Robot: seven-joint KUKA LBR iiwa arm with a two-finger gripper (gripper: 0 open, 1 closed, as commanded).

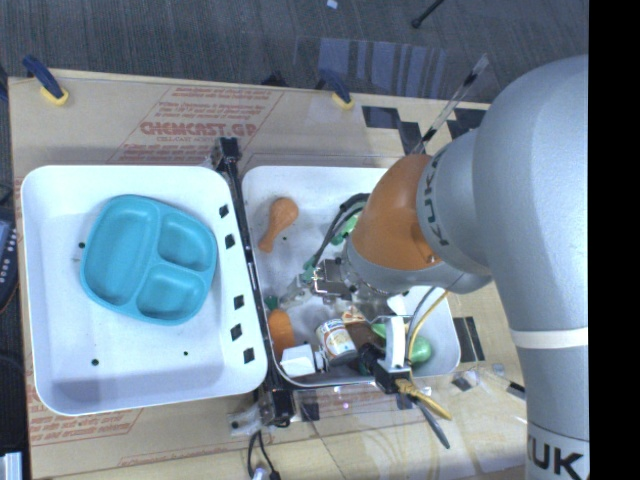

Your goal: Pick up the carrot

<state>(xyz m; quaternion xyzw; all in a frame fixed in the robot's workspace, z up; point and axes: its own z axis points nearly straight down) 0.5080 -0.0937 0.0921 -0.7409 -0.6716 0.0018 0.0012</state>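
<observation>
The arm [470,218] and a can [338,339] crowd the carrot [280,328] against the right bin's wall [262,353].

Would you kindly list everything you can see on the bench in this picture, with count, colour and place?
white bins: two, white, side by side on the bench
divided plate: one, light blue, in the left bin
drumstick-shaped toy: one, tan, upper left of the right bin
carrot: one, orange, near the right bin's left wall
small can: one, pale with a dark label, right of the carrot
green item: one, green, lower right of the right bin, partly hidden
clamps: two, blue and yellow, at the bench's far edge
arm: one, grey with orange band, over the right bin
</observation>
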